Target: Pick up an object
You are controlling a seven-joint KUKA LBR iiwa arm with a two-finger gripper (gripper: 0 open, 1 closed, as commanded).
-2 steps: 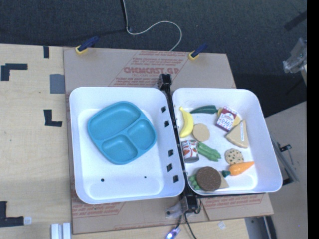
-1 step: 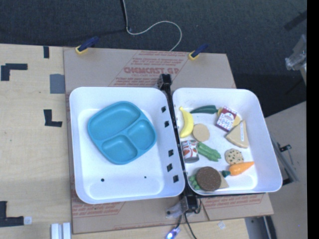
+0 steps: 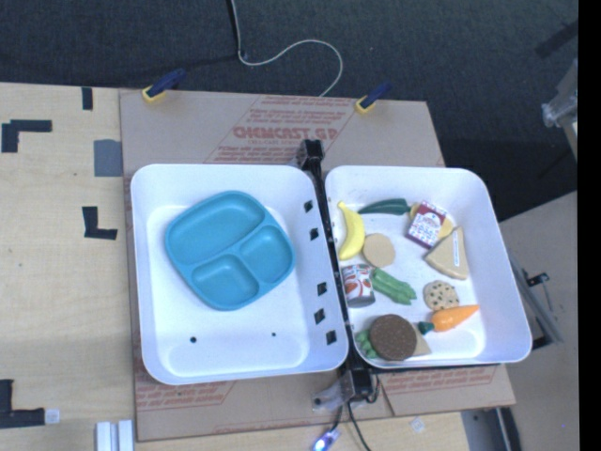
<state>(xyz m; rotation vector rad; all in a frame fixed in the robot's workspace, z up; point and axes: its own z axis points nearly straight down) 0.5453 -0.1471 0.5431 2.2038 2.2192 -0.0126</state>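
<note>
1. The right bin [image 3: 488,214] holds every loose object, and they are crowded; fingers coming down could land on two at once and lift neither.
2. The blue divided plate [image 3: 229,249] lies alone in the left bin [image 3: 150,195], probably too wide and flat to pinch.
3. The banana [image 3: 351,232] lies beside the centre divider, so a finger may strike the wall.
4. The carrot [image 3: 454,317] is tapered and could squirt out of a pinch.
5. The cracker [image 3: 439,295] is thin and flat, and fingers may skate over it.
6. The gripper's state cannot be told.
</note>
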